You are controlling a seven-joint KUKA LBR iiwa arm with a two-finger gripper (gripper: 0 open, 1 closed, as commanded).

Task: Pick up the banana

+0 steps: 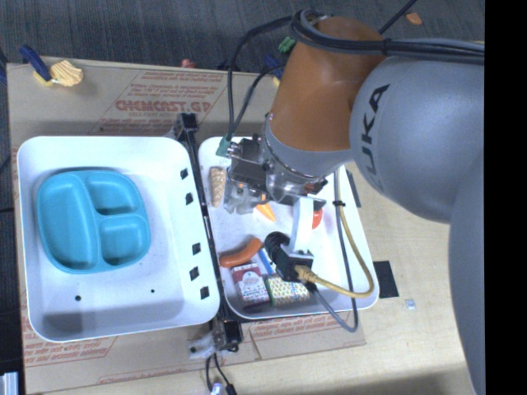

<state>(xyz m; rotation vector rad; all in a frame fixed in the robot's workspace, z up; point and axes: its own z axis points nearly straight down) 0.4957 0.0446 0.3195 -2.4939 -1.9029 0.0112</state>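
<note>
My gripper (240,197) hangs low over the back left part of the right bin (362,299), under the grey arm with its orange band (325,89). Just left of the gripper, a pale tan, knobbly, elongated piece (217,184) lies along the bin's left wall. A small orange piece (265,212) sits just right of the gripper. The arm and wrist cover the middle and back of this bin and hide what lies beneath them.
An orange sausage-shaped toy (240,253), a blue item (265,263) and two small printed boxes (249,287) (288,291) lie at the front of the right bin. The left bin (49,315) holds a blue compartment tray (92,218). A yellow object (66,74) lies on the cardboard at the far left.
</note>
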